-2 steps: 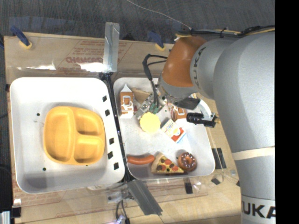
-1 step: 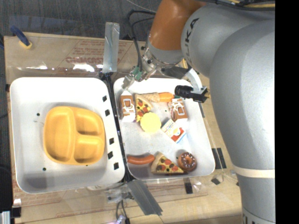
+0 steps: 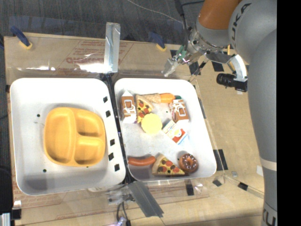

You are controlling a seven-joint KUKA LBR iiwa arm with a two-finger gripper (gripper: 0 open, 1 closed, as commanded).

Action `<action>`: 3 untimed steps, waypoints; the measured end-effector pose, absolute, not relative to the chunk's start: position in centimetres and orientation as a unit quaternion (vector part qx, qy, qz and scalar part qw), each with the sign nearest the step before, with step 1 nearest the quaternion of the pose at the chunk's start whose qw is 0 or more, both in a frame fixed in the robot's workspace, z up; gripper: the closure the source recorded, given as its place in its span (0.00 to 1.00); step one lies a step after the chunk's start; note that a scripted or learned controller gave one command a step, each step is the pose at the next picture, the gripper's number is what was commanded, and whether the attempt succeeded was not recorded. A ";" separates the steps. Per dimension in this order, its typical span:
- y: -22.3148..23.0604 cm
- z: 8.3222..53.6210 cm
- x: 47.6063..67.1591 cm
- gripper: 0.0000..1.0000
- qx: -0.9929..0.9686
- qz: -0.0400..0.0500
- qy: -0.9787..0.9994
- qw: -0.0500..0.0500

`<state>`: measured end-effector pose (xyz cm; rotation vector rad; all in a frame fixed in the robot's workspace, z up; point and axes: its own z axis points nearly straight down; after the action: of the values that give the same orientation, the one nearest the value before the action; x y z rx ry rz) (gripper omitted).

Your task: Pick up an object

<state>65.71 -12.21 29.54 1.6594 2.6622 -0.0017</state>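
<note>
The right bin [image 3: 203,126] holds several toy foods: a yellow disc [image 3: 152,124], two small brown cartons [image 3: 127,107] [image 3: 179,111], a pizza slice [image 3: 143,109], a sandwich wedge [image 3: 149,99], an orange piece [image 3: 166,97], a white and red packet [image 3: 177,135], a sausage [image 3: 141,161], a second pizza slice [image 3: 168,166] and a chocolate donut [image 3: 188,162]. My gripper [image 3: 175,64] hangs above the bench just beyond the bin's far rim, apart from all the foods, and I see nothing in it.
The left bin [image 3: 23,93] carries a yellow divided plate [image 3: 74,136]. A metal bracket [image 3: 112,46] stands upright behind the gap between the bins. The grey arm [image 3: 254,55] fills the right side, with a black fitting [image 3: 231,81] on it.
</note>
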 end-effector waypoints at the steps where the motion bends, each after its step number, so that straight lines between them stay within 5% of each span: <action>1: -11.2 24.4 63.1 1.00 0.495 -0.001 0.869 -0.001; 2: -8.9 25.2 52.2 1.00 0.501 -0.001 0.865 0.000; 3: -8.2 27.6 55.6 1.00 0.571 0.000 0.821 0.001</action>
<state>55.63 -8.25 27.57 1.7922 2.5780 -0.0010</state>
